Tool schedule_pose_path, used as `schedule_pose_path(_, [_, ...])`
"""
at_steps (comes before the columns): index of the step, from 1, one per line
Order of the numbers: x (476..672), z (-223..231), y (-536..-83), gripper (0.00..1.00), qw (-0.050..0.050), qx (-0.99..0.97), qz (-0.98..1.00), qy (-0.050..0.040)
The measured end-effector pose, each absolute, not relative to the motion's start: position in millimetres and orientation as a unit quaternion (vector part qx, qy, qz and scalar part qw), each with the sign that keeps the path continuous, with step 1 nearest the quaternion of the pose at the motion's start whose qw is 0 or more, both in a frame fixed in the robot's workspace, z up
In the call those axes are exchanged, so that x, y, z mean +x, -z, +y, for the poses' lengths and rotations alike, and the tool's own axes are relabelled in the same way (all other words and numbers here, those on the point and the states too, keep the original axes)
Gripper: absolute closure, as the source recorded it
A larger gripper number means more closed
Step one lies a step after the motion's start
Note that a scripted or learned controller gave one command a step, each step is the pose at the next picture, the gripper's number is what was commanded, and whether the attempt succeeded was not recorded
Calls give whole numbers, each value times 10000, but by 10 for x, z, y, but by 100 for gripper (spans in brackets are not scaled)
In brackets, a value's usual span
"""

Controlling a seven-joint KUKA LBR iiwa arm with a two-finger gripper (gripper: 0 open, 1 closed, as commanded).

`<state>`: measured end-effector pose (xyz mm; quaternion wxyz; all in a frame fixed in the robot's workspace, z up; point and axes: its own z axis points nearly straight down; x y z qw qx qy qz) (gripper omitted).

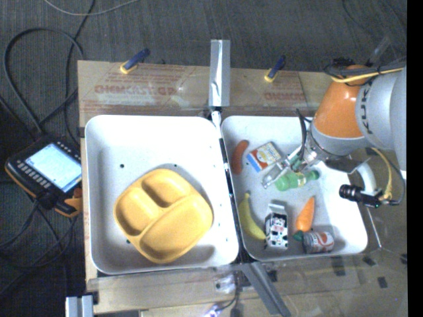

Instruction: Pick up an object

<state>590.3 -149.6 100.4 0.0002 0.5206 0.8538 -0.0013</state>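
Camera view: left bin point(99, 177) holds yellow divided plate point(164, 214). Right bin point(360, 233): sausage point(239, 156), banana point(250, 218), carton point(265, 156), cow-print box point(277, 227), green bottle point(294, 179), carrot point(305, 214), can point(319, 242). Hand point(283, 170) over green bottle, open/closed: cannot tell.

glossy yellow plastic tray point(164, 214), smooth white bins point(99, 177)

Even overhead light, soft shadows inside white bins point(99, 197), slight overall blur, floor dim.
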Motion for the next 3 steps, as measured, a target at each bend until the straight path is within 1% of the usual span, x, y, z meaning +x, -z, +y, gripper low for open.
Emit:
schedule_pose_path(1, [6444, -1402, -890, 0, 51, 5141, 8577, -11])
schedule_pose_path(2, [6447, -1404, -981, 100, 64, 5139, 8578, 5])
schedule_pose_path(3, [6686, -518, -1836, 100, 4, 5308, 8475, 8])
